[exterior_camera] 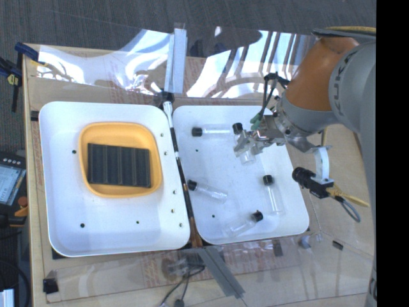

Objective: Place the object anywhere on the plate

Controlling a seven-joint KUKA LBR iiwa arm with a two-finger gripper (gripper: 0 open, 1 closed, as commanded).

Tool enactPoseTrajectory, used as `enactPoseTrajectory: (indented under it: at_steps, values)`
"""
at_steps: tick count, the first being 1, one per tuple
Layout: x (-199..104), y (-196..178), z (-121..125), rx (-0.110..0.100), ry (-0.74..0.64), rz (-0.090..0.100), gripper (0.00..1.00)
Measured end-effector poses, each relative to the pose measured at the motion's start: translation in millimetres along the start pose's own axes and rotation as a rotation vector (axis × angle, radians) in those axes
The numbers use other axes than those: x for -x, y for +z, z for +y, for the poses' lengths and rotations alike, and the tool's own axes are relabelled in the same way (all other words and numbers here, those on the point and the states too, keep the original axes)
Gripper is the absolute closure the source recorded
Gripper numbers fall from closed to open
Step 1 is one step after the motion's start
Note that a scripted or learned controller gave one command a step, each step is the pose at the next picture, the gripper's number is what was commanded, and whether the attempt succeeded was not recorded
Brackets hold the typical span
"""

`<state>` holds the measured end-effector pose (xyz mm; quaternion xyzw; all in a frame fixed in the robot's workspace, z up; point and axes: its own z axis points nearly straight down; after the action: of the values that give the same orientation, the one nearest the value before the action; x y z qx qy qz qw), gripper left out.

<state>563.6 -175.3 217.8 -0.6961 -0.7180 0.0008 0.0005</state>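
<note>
A yellow plate (118,136) with a black ridged insert (120,165) lies in the left white bin (57,222). Several clear vials with black caps lie in the right bin (220,165): one at the back left (208,132), one at the left (208,190), one at the right (273,196) and one at the front (246,222). My gripper (246,144) hangs low over the back right of the right bin. Another black-capped vial (238,129) sits right against it; whether it is held is unclear.
A raised divider (177,165) runs between the two bins. Crinkled clear plastic sheeting (128,69) lies behind the bins. The grey and orange arm (326,82) fills the back right.
</note>
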Motion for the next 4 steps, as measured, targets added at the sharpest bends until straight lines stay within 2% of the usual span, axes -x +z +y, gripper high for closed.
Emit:
enactPoseTrajectory:
  at_steps: [1,2,3,4]
  values:
    - [-40.7,43.0,-63.9,-0.004,-0.167,0.002,1.0]
    - [-93.7,-34.6,27.0,0.001,-0.335,0.0,1.0]
    - [-97.3,27.1,8.7,-0.002,-0.679,0.002,1.0]
    - [-96.9,26.9,8.7,-0.002,-0.678,0.001,0.0]
